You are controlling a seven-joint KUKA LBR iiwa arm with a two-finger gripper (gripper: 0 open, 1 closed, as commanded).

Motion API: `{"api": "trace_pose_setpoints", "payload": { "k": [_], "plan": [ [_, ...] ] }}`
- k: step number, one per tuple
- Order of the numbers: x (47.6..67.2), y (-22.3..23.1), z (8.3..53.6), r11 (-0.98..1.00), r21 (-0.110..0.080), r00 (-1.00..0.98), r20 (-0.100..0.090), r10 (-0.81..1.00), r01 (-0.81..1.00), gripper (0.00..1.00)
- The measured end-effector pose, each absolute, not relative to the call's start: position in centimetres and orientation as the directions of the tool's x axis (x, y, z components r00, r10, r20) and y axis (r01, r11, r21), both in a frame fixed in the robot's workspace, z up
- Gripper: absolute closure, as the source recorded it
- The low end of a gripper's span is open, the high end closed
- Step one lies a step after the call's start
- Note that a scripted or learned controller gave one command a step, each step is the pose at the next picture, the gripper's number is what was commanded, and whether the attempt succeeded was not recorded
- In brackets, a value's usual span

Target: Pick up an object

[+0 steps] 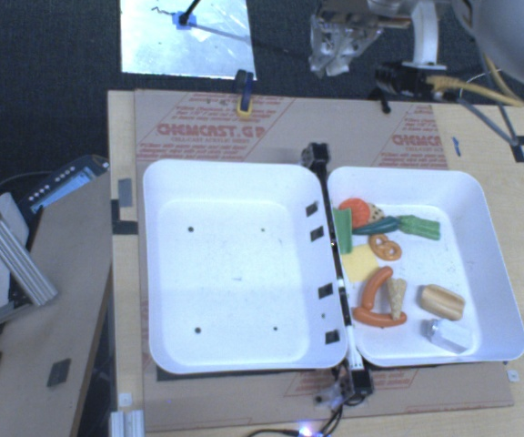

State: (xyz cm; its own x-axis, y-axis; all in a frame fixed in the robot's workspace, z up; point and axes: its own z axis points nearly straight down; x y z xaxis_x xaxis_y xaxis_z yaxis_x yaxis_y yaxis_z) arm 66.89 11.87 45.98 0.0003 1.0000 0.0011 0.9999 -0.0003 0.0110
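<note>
the gripper (335, 48) hung high beyond the far edge of the bench, well away from both bins, and i could not tell how it was set. the objects lay in the right bin (494, 244): a tomato (357, 210), a green piece (418, 227), a pretzel (385, 247), a hot dog (377, 290), a bun (441, 300) and a pale block (448, 335). the left bin (235, 262) sat alongside.
</note>
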Motion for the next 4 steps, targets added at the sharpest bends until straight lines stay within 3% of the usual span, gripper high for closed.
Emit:
{"api": "trace_pose_setpoints", "payload": {
  "k": [1,2,3,4],
  "plan": [
    [64.6,18.0,54.0,0.009,0.009,-0.009,0.003,1.000,1.000,1.00],
    [66.8,23.8,42.4,0.008,-0.008,-0.008,-0.001,1.000,1.000,1.00],
    [66.7,21.9,48.3,0.001,0.006,-0.001,0.002,1.000,1.000,1.00],
    [66.8,21.2,53.9,0.002,0.007,-0.002,0.003,1.000,1.000,1.00]
  ]
}}
